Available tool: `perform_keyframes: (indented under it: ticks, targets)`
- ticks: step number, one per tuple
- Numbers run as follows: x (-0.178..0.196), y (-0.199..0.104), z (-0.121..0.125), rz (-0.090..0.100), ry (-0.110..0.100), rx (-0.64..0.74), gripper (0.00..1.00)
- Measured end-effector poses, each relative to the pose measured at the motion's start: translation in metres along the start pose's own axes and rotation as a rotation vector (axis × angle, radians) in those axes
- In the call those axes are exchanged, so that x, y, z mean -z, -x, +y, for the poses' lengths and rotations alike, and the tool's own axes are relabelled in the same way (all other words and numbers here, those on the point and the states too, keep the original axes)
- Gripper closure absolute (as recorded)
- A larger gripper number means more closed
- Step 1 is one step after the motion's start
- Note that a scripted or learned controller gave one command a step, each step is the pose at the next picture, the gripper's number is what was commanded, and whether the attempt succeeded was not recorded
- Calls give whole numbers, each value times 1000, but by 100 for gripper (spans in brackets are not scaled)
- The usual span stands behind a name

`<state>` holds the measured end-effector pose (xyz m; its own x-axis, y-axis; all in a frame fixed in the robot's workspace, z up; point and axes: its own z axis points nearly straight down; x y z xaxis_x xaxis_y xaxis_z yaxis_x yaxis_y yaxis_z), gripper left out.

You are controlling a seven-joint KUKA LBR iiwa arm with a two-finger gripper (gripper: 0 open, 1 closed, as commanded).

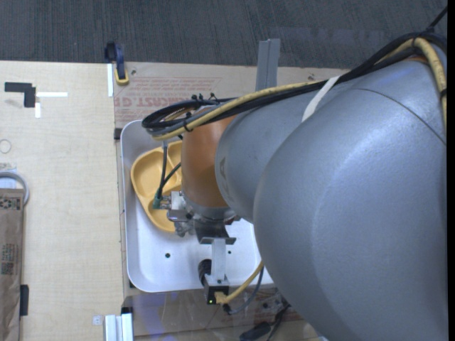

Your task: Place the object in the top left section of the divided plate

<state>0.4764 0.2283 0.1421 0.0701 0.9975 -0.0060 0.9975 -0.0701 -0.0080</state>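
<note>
Gripper [200,226] low in mid-frame, tucked under the orange-banded wrist of the grey arm [341,190] reaching in from the right; grip state impossible to tell, likewise whether any object carried; yellow divided plate [146,177] just left and slightly up-frame of the gripper, right part covered by the wrist, long axis roughly up and down the frame; judged target, the plate's upper-left section, a little further up and left, so a short shift that way before any release; plate lying in the upper left of a shallow white bin [126,222], bare bin floor below it; pale wooden bench [64,190] to the left; dark carpet [178,13] across the top.
</note>
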Motion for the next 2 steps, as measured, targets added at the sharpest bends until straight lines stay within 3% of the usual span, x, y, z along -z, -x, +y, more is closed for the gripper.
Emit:
perform_keyframes:
  ticks: [1, 2]
  targets:
    - [-53, 1, 1, 1, 2, 423, 100]
    - [169, 31, 26, 0, 5, 462, 100]
